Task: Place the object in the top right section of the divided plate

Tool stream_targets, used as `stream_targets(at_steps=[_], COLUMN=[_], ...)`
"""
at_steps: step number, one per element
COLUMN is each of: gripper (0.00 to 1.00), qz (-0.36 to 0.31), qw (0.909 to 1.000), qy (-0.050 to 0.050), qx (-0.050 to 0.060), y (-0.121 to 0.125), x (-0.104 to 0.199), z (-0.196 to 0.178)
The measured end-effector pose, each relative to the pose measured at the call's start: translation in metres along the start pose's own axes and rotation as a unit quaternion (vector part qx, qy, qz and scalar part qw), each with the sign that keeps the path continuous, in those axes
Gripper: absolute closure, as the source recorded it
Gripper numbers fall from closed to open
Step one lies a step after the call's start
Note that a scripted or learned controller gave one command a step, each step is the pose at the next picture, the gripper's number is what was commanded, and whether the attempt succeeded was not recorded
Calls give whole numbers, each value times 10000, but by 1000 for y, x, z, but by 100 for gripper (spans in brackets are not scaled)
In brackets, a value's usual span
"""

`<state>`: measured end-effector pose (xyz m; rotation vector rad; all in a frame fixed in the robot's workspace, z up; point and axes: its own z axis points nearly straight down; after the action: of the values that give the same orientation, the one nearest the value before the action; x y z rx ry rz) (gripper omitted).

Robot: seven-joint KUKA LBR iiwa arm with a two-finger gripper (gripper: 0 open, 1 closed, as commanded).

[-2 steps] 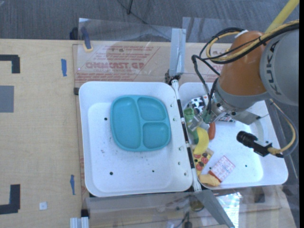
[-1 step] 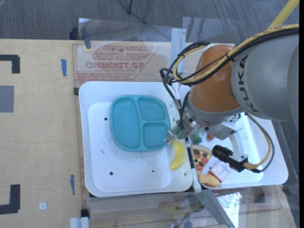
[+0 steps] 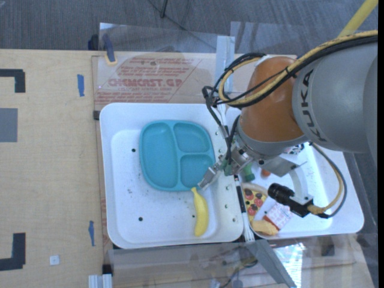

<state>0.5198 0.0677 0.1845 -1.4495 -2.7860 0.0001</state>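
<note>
The banana (image 3: 200,212) lies in the left bin (image 3: 120,179) just below the divided plate (image 3: 177,155). The claw (image 3: 211,176) hovers narrow and empty above it; descend lower, straddling the banana's middle.

We see the divided plate (image 3: 174,155) lying in the left bin (image 3: 120,221). The banana (image 3: 200,212) lies in the same bin, just off the plate's lower right corner. The tool (image 3: 211,177) hangs at that corner, above the banana's top end.
</note>
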Motion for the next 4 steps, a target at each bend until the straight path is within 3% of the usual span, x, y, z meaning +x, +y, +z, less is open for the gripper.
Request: stream_targets(at_steps=[1,4], gripper=[100,100], qz=[-1,6], qw=[10000,10000], qy=[-8,-43], qx=[-16,-73], y=[1,4], x=[0,-4], z=[-10,-40])
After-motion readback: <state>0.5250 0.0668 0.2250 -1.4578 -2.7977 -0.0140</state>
